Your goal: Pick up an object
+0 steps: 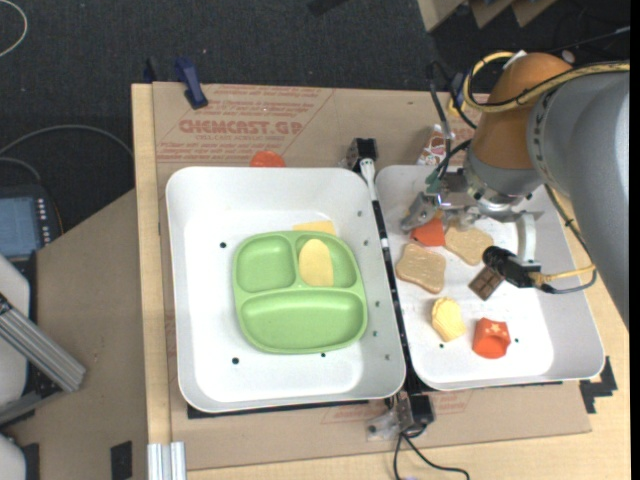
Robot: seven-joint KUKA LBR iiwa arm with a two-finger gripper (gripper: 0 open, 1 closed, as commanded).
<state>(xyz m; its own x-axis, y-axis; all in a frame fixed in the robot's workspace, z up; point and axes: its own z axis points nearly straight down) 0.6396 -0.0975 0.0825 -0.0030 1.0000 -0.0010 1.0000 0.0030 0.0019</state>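
The bench (pixel 250 118), topped with brown board, carries two shallow white bins side by side. The grey arm (pixel 590 138) with its orange band (pixel 515 108) reaches in from the right and hangs over the far part of the right bin (pixel 570 353). The left bin (pixel 200 268) holds a green divided plate (pixel 290 318), with a pale yellow piece (pixel 316 262) lying in its upper right compartment and another yellowish piece (pixel 314 228) just behind the plate's far rim.

The gripper (pixel 440 208) sits low at the far left of the right bin, right above a small red-orange piece (pixel 429 234); whether its jaws are apart or together cannot be told from here. Near it lie two tan bread slices, one (pixel 420 268) on the bin's left side and one (pixel 468 244) just beside the gripper. Closer to the camera are a yellow lump (pixel 447 319), a red strawberry-like piece (pixel 490 337) and a small dark brown block (pixel 485 284).
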